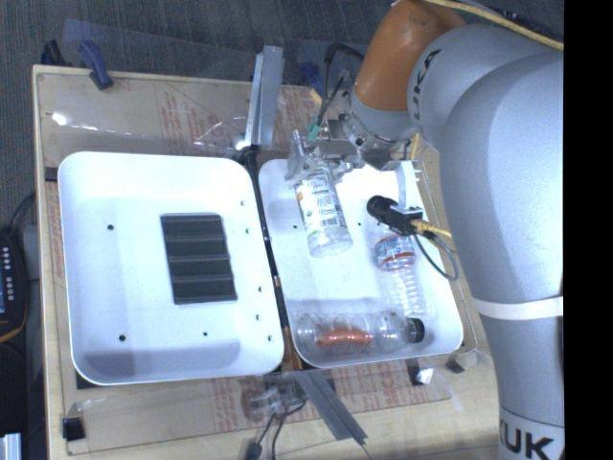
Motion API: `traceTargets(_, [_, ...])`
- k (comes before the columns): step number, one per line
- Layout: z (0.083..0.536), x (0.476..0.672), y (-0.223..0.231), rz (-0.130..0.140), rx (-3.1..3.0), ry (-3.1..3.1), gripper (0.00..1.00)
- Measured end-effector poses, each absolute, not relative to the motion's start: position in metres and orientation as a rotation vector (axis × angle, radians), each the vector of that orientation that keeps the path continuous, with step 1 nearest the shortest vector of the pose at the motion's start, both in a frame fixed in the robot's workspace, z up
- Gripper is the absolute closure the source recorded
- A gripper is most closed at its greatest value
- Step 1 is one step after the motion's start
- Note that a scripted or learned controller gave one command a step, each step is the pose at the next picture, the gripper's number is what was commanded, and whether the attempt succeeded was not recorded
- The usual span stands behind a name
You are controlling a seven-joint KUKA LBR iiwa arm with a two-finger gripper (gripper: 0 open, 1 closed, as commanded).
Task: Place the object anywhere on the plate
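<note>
the gripper [314, 156] has its jaws clamped on a labelled bottle [323, 215] over the right bin [278, 247].

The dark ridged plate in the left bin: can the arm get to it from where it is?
Probably yes. The plate lies flat with bare bin floor around it; the end effector would only cross the low divider between the bins.

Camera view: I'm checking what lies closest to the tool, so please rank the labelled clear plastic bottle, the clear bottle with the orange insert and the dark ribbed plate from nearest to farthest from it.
1. Labelled clear plastic bottle: top of the right bin, right at the tool.
2. Dark ribbed plate: middle of the left bin.
3. Clear bottle with the orange insert: bottom edge of the right bin.
</note>
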State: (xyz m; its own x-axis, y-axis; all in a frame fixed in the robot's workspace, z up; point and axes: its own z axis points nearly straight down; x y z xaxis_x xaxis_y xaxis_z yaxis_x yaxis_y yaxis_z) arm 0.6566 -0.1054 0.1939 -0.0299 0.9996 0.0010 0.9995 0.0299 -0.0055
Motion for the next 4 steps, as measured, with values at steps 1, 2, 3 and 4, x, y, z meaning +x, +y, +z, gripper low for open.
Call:
traceTargets(1, [0.217, 0.614, -0.031, 0.004, -1.884, -2.510, 1.00])
traceTargets(2, [0.255, 0.595, 0.019, 0.001, -1.735, -2.620, 1.00])
traceTargets(3, [0.284, 0.589, 0.069, -0.001, -1.582, -2.717, 1.00])
traceTargets(4, [0.249, 0.609, 0.057, 0.005, -1.294, -2.858, 1.00])
